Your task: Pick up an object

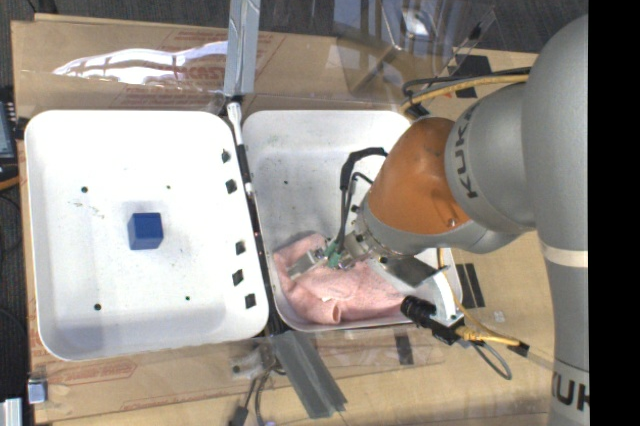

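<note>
Light is bright and even from above. Glare streaks the clear sheet [150, 64] well up-left of the gripper [335, 259]. The left bin [60, 214] looks almost washed out. The arm [470, 184] throws soft shadow around the gripper. Focus is slightly soft throughout.

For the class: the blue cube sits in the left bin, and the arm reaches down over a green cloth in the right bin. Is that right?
Not quite. The cloth is pink, not green, as the camera view shows. The rest stands: the blue cube sits in the left bin, and the arm reaches down over the cloth in the right bin.
</note>
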You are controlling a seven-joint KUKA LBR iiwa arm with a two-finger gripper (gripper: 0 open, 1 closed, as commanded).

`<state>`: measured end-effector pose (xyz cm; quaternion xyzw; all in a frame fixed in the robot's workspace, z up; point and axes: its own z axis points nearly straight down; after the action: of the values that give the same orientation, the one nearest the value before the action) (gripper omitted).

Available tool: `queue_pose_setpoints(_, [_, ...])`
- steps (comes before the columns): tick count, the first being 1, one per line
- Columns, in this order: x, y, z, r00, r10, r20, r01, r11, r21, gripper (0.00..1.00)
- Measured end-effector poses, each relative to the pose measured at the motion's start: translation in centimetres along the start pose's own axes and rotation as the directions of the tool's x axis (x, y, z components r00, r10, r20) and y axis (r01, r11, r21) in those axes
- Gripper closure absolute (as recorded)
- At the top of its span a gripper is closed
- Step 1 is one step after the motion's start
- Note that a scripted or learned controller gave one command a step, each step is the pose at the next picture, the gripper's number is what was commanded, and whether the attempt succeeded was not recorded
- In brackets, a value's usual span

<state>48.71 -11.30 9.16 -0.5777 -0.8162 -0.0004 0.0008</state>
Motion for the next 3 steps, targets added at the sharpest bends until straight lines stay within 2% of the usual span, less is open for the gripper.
queue_pose_setpoints(1, [-0.9, 5.9, 0.0, 0.953, 0.302, 0.001, -0.302, 0.953, 0.001, 0.00])
queue_pose_setpoints(2, [-2.6, 5.3, 0.0, 1.000, -0.013, -0.001, 0.013, 1.000, 0.003, 0.00])
queue_pose_setpoints(3, [-2.5, 5.3, -1.0, 1.000, -0.017, -0.002, 0.017, 1.000, 0.005, 1.00])
